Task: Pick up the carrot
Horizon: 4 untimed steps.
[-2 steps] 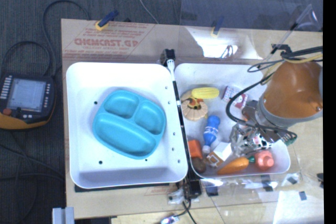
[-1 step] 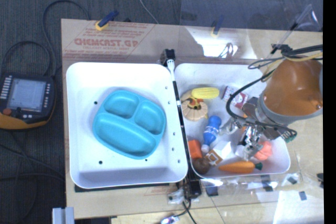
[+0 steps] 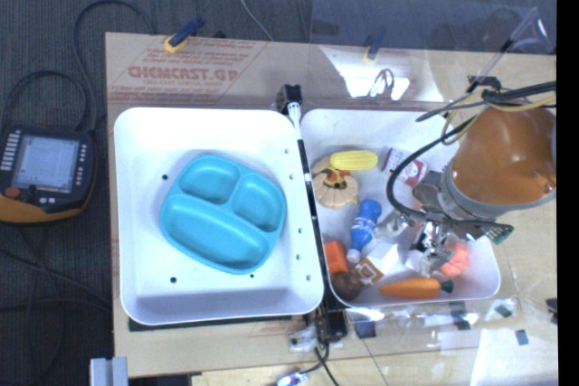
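Jaws [image 3: 432, 247] low in R bin [image 3: 488, 285], fingers hidden in clutter, can't tell if open or shut. Carrot [image 3: 412, 287] lies flat just below them, near bin's front wall, apart from jaws. Blue bottle [image 3: 364, 224] to their left, corn cob [image 3: 354, 161] further back. L bin [image 3: 136, 194] has blue divided plate [image 3: 223, 211].

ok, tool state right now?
Tool: cannot be told. It sits low in the right bin, just above the carrot.
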Each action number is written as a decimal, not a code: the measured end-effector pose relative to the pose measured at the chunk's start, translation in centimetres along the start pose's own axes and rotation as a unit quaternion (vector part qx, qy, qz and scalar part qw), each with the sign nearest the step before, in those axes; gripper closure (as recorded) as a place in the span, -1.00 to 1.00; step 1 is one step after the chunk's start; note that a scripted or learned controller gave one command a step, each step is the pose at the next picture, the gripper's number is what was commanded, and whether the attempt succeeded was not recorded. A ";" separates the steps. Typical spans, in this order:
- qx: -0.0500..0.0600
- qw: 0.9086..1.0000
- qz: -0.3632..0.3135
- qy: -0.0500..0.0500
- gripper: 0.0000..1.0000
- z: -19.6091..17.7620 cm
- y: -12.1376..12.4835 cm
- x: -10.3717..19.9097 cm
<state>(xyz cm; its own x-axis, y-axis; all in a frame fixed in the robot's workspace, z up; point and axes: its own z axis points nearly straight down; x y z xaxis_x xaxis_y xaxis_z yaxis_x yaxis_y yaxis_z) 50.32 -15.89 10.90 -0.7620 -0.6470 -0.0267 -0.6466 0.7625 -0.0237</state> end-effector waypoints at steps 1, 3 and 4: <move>-0.003 0.988 -0.154 0.001 -1.00 1.6 -0.3 0.3; -0.015 0.952 -0.306 0.000 -1.00 1.8 -4.0 2.8; -0.010 0.998 -0.065 0.008 -1.00 2.0 -7.4 0.8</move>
<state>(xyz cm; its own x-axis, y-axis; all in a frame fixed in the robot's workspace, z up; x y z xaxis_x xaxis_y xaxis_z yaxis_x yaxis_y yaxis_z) 54.59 -22.07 9.05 -0.6718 -0.7407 -0.0084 -0.7406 0.6719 -0.0065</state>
